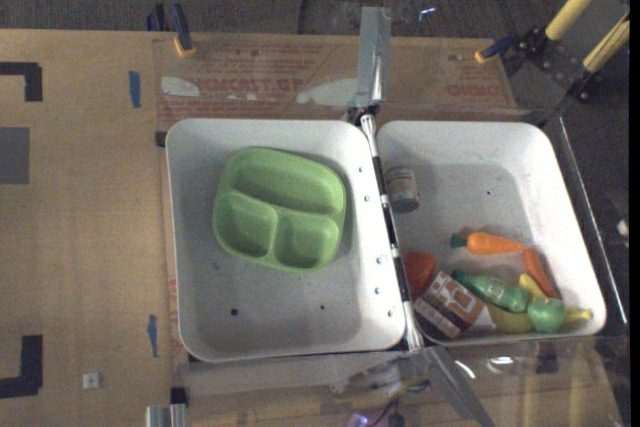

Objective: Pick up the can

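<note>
Tool: nothing to read here on whether it's open, closed or gripping, so I cannot tell; the pick looks not yet begun.

Near corner, right bin [560, 165]: here's the crowd, all slumped into the bin's near end, which looks like where loose items settle when tipped in. One brown box [447, 303] leans at a tilt by the divider, one red piece [419, 267] touching it just behind.

Green bottle [493, 291]: one, lying on its side, stretched from the box toward the right corner.

Yellow piece [512, 319]: one that I can make out, partly buried under the bottle and a green lump [546, 314]; the exact count in this heap is hard to call.

Carrots [494, 242]: two orange ones, the first lying flat in the open, the second [539, 270] angled against the pile.

Left bin [200, 315]: one green divided tray [280, 208], three compartments, sitting flat and a bit skewed, nothing in it.

Can [401, 188]: one, and this is our target! It sits in the right bin, hard against the divider wall, well apart from the heap. That helps with clutter, but my guess is the wall crowds one side of any grasp.

Far surface [80, 215]: one metal bracket [372, 55] standing at the bins' joint, apparently bracing them together.
</note>
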`<state>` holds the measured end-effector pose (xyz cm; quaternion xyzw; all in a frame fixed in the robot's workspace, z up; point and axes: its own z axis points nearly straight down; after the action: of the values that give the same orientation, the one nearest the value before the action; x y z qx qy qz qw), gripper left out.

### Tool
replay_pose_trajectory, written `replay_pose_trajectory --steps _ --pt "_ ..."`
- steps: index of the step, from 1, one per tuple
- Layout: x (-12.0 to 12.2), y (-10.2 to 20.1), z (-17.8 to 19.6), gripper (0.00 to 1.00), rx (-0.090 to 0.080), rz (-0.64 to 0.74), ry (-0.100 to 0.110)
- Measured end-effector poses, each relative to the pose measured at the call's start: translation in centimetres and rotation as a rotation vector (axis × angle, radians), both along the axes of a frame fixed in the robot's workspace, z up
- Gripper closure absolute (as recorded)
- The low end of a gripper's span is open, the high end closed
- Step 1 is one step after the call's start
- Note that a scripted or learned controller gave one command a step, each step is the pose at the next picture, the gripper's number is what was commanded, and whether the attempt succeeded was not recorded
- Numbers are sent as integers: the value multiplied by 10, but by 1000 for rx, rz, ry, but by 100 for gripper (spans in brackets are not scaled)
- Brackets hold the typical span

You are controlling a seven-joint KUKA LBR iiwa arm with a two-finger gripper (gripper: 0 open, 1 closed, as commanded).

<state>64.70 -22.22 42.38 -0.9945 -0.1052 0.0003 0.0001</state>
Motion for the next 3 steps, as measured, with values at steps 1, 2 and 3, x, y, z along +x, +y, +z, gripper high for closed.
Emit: replay_pose_trajectory --steps 1,2,3 --pt "15 1 12 100 -1 17 -2" --pt "15 1 12 100 0 -5 -1" --pt "16 2 22 100 0 -1 -4"
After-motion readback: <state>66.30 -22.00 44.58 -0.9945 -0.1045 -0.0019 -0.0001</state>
